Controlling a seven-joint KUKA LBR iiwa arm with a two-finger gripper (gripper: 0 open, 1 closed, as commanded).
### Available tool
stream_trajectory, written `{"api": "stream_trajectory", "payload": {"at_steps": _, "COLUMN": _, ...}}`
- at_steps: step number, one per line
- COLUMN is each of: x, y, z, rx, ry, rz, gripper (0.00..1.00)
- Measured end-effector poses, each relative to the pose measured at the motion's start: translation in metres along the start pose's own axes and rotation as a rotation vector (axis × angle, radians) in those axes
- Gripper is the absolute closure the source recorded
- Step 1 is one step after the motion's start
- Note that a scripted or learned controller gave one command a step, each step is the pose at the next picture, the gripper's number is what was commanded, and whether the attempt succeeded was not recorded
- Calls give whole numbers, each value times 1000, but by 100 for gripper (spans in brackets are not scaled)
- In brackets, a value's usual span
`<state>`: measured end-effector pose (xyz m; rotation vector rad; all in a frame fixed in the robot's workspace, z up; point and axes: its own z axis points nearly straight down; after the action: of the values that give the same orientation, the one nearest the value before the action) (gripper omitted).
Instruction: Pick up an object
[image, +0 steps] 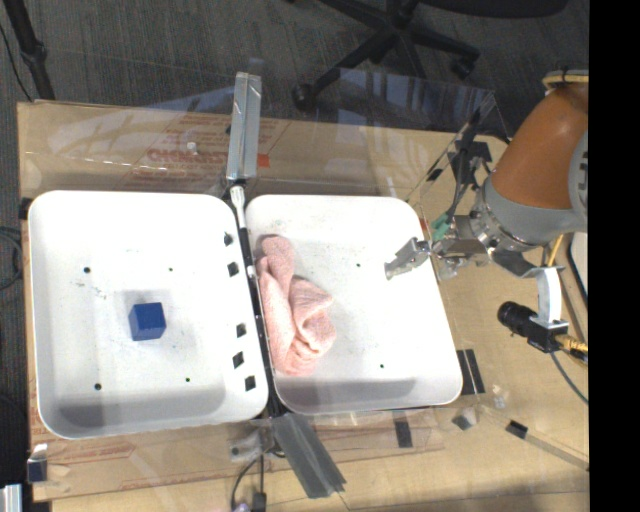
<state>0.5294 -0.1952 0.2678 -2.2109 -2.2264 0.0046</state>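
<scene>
A crumpled pink cloth (293, 306) lies along the left side of the right bin (400, 380). A small blue cube (148, 320) sits in the left bin (60, 400), left of its middle. My gripper (408, 257) hangs over the right bin's upper right part, well to the right of the cloth and apart from it. Nothing shows between its fingers.
A grey metal bar (243, 130) stands upright behind the gap between the two bins. Black clips (240, 330) run along the divider. Beyond the bench at the top is an office chair base (390, 45).
</scene>
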Motion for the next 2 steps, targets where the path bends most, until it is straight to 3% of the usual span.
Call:
{"api": "stream_trajectory", "payload": {"at_steps": 1, "x": 91, "y": -18, "z": 98, "rx": 1, "ry": 0, "rz": -148, "gripper": 0}}
{"api": "stream_trajectory", "payload": {"at_steps": 2, "x": 87, "y": -23, "z": 176, "rx": -2, "ry": 1, "rz": -315, "gripper": 0}}
